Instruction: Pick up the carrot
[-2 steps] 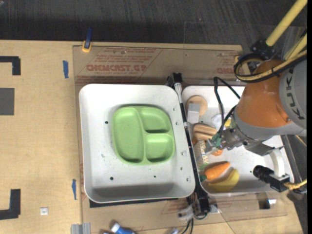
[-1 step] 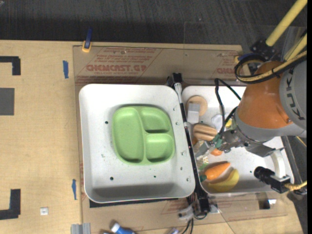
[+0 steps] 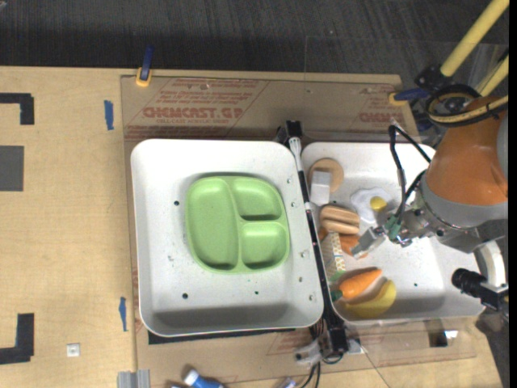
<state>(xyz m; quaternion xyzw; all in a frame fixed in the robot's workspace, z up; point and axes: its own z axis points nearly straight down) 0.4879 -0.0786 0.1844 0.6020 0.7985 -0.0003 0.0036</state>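
Observation:
The carrot is orange with a green tip and lies near the front of the right bin, resting against a yellow banana. My gripper reaches in from the right and hangs a little above and behind the carrot, close to the hot dog. Nothing shows in its grasp. The arm's orange band rises over the bin's right side.
The left bin holds a green divided plate. The right bin also contains a round tan piece and a white and yellow item at the back. A black divider runs between the bins.

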